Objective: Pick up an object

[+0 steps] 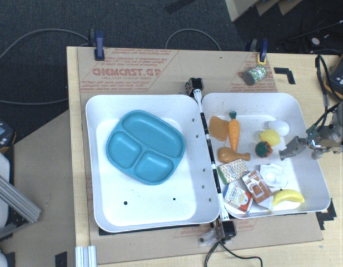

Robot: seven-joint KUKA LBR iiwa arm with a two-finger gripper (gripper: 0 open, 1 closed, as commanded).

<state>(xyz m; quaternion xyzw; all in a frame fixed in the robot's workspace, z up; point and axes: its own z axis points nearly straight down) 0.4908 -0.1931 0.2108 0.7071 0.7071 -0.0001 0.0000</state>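
Many small toy foods crowded in right white bin (298, 109); grey two-finger gripper (293, 148) near right edge, finger state unclear. Risk: clutter, missed grasp.

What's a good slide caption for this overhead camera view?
Gripper at the right bin of toy food; blue divided plate in the left bin.

A robotics lab: a cardboard-topped counter (160, 71) held by blue clamps (98, 42) carries two white bins (99, 149) of toy food, with cables (43, 38) trailing over dark carpet (38, 10) and aluminium framing (13, 196) alongside.
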